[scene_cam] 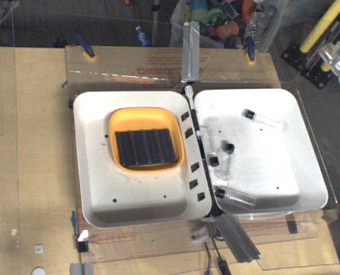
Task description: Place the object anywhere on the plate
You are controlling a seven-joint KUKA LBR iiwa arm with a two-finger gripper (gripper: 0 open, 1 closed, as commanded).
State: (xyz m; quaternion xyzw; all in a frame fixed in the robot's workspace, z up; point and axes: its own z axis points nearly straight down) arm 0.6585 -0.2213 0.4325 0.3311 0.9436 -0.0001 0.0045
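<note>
Front bracket (238, 244): grey metal strip, lying slantwise at the near edge of the bench, just in front of the bins.
Near vial (236, 196): clear tube with a black cap, lying on its side in the front left corner of the right bin (307, 153); looking smooth, round and prone to rolling.
Left bin (95, 199): shallow white tray, matt, rounded corners, carrying the plate.
Task's thing, ribbed block (145, 148): dark flat rectangle with lengthwise ridges, lying flat inside the plate (119, 122), roughly centred and slightly toward its near rim.
Handling (judgement): appearing stiff and light; the ridges are likely giving friction; its low profile is leaving little side face to grip, so pinching across the short width at mid-length is looking safest.
Plate material: orange-yellow, glossy, squarish with a raised rim; probably hard plastic and slippery.
Task status (judgement): the block is already resting on the plate.
Middle vials (222, 153): two clear, black-capped tubes lying close together near the bin divider.
Far vial (256, 117): another of the same, lying well apart toward the back.
Jaws: state cannot be told from this view.
Far clamps (88, 51): blue, holding a clear sheet at the bench's back edge.
Tub (227, 7): clear, holding mixed colourful items.
</note>
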